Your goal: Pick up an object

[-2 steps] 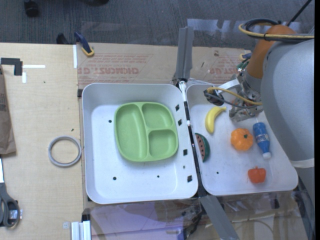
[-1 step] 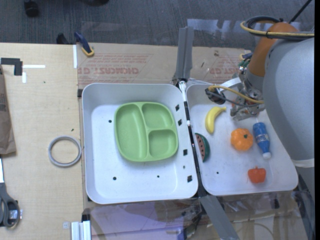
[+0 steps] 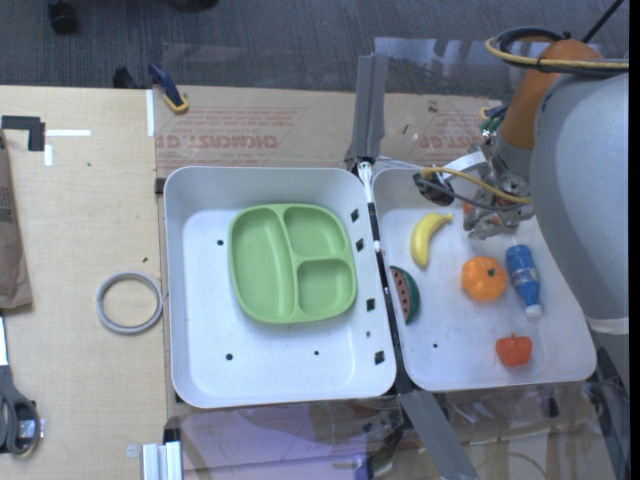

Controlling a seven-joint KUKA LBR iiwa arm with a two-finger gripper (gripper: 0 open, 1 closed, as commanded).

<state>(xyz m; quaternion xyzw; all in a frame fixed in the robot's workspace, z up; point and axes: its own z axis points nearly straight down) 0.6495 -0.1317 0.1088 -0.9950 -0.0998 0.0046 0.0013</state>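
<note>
The gripper (image 3: 488, 218) hung over the right bin (image 3: 560, 368), far side; I could not tell its state. Nearest lay the banana (image 3: 428, 236): centre over it before descending.

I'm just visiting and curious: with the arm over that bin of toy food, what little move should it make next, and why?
Probably ease straight down: the gripper hovers above the right bin, between the banana and the blue bottle, with nothing seen between its fingers.

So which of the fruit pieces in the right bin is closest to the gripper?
The banana. It lies just left of the gripper at the bin's far end; the orange, watermelon slice and small red fruit sit farther away.
</note>
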